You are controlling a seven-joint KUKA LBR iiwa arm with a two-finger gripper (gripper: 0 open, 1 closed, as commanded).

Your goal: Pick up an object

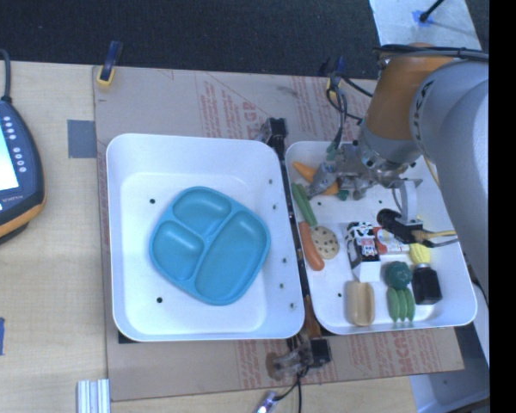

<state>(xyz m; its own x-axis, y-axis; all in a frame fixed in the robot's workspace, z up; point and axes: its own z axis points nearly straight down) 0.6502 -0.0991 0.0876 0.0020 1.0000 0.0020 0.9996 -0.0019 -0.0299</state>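
Note:
My gripper (342,182) hangs low over the far left part of the right bin (331,310), beside an orange piece (303,170) and a green stick (304,205). Nothing shows between its tips. Scattered in this bin are a carrot (311,248), a round cookie (326,242), a small black and red packet (362,241), a yellow piece (420,254), a teal round thing (397,274), a black block (426,286), a tan bread piece (359,303) and a green pod (401,305).
The left bin (138,157) holds a blue divided plate (210,244). A black and orange teach pendant (4,169) lies on the bench at the far left. The arm's grey body and orange band (408,84) rise over the right bin's far right.

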